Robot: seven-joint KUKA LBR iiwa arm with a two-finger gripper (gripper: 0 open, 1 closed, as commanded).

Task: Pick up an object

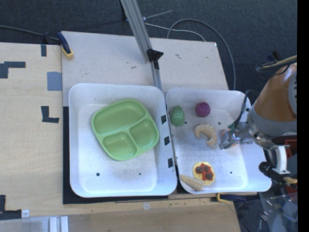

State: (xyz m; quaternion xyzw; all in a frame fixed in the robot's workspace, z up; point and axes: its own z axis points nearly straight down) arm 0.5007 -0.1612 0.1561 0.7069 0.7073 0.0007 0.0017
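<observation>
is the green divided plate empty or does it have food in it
Empty. The green divided plate lies flat in the left bin, and all three of its compartments show bare green.

The arm (pixel 277 100) enters over the right bin (pixel 241 178) from that bin's right side, its orange band sitting above the bin's right wall; below the band the grey wrist bends down and leftward into the bin; the gripper (pixel 226 140) hangs low over the bin's floor, near the middle of its right half; whether its metal tips stand parted or closed cannot be made out.
</observation>
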